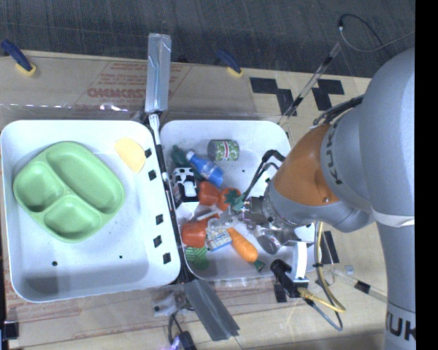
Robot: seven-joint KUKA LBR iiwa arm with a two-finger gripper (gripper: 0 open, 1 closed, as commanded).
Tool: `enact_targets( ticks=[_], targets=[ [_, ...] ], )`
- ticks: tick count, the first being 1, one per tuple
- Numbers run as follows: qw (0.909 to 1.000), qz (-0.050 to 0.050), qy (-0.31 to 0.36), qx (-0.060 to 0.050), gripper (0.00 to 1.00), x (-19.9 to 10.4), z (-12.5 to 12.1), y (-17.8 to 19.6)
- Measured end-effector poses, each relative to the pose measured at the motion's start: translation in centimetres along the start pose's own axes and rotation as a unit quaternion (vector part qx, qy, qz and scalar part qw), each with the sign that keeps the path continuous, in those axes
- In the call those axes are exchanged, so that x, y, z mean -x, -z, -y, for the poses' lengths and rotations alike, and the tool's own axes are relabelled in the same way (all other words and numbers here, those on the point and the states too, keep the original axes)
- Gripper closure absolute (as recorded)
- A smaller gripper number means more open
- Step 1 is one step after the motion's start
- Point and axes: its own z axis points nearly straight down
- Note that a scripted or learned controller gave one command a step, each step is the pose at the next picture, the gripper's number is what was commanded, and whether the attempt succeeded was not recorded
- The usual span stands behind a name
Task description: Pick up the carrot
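The carrot (243, 246) is a small orange piece with a green end. It lies flat near the front wall of the right bin (255, 131), tilted toward the lower right. My gripper (263, 232) hangs low over the bin's right side, just up and to the right of the carrot and very close to it. The orange-banded wrist (306, 177) covers most of the gripper from above. Nothing shows the carrot lifted off the bin floor.
The right bin also holds a green can (223, 150), a blue bottle (205, 168), a black-and-white item (182, 181) and red-orange toys (210, 194) (194, 233) crowded left of the carrot. In the left bin (29, 268) sit a green divided plate (68, 188) and a yellow piece (130, 154).
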Motion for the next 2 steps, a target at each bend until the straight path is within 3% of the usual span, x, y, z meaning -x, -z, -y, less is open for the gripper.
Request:
enact_targets(
  ticks=[1,2],
  targets=[
    [1.0,0.0,0.003,0.003,1.0,-0.12,-0.27,1.16],
    [1.0,0.0,0.003,0.001,0.0,-0.12,-0.12,1.0]
  ],
)
